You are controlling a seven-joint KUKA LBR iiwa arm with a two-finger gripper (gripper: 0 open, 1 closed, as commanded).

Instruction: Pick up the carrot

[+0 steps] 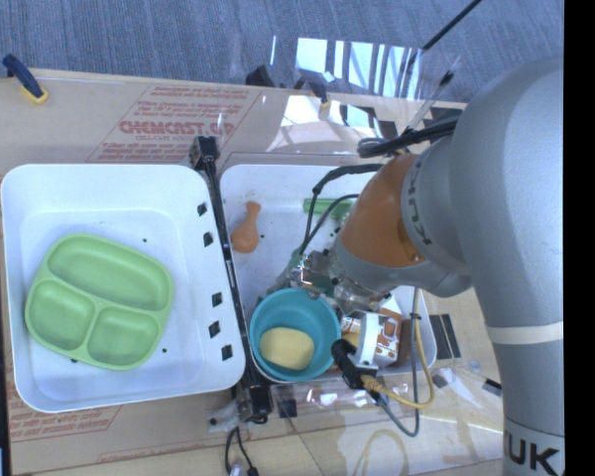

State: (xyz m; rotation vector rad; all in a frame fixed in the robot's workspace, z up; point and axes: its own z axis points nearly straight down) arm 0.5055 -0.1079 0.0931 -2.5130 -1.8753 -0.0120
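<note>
The carrot (246, 228) is a small pale-orange tapered piece. It lies on the floor of the right bin (278, 181), near that bin's left wall. My gripper (315, 266) hangs low over the middle of the right bin, right of the carrot and just above the rim of a blue bowl (278, 315). The wrist and the orange band (377, 231) cover most of the gripper. The carrot lies apart from the gripper, with bare bin floor between them.
The blue bowl holds a yellow lump (288, 347) at the right bin's front. A brown-and-white box (383, 337) lies right of the bowl. The left bin (40, 191) holds a green divided plate (99, 300). Cables trail past the front edge.
</note>
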